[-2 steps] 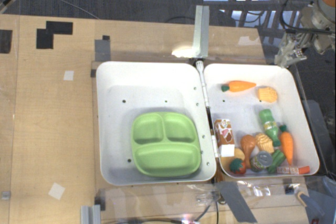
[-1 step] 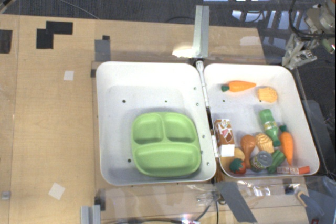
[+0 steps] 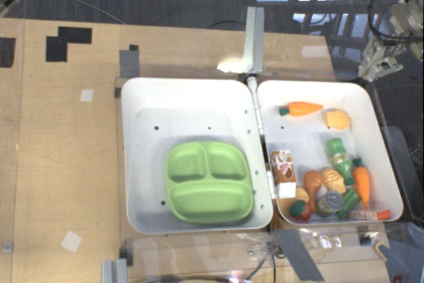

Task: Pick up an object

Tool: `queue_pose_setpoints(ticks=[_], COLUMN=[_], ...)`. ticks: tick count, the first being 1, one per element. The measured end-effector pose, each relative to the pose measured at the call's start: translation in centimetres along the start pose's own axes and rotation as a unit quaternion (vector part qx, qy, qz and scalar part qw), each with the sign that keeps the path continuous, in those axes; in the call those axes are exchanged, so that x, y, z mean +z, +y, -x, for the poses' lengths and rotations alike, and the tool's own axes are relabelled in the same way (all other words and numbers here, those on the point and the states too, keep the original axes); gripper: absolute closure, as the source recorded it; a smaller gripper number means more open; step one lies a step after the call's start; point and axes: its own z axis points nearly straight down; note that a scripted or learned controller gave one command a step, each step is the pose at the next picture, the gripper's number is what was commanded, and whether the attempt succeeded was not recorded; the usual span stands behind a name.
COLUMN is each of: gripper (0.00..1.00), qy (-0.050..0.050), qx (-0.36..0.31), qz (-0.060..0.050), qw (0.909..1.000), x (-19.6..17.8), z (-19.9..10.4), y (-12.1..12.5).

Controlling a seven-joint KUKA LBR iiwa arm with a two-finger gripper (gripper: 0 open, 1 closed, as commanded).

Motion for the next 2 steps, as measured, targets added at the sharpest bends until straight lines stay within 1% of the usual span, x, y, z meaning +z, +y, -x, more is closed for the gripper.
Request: queue_pose_setpoints(ticks=[2], gripper=[1.00], qy=[-0.012], qx=[0.001], qz=[-0.006], qw=[0.9999], x=[-3.0], z=[0.5], y=[-0.1])
